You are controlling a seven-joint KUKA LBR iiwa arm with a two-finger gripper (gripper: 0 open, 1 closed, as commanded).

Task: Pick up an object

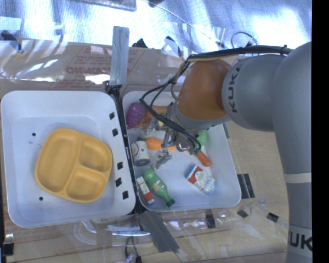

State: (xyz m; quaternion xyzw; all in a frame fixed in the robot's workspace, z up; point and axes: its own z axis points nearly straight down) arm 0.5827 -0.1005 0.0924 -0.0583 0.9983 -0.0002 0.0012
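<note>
The arm's grey body and orange band are covering the upper middle of the right bin, hiding whatever is lying beneath them there. The pincer is reaching down into that bin, its metal parts blurring together with cables and clutter, so whether it is standing wide or narrow cannot be told, and nothing is clearly showing between its tips. A purple object is sitting up and to the left of the pincer, partly cut off by the arm's edge; its kind is hard to make out. An orange item is lying just beside the pincer on its left, and a small can is resting just left of that, near the bin's wall. Below the pincer a green bottle is lying tilted, with a small red-and-white packet just left of it against the wall. Below and to the right a red-and-white carton is lying flat, and a carrot-like orange piece is lying to the right of the pincer, its upper end disappearing under the wrist beside a green scrap. Well apart to the left, the left bin is holding a yellow divided tray.
</note>
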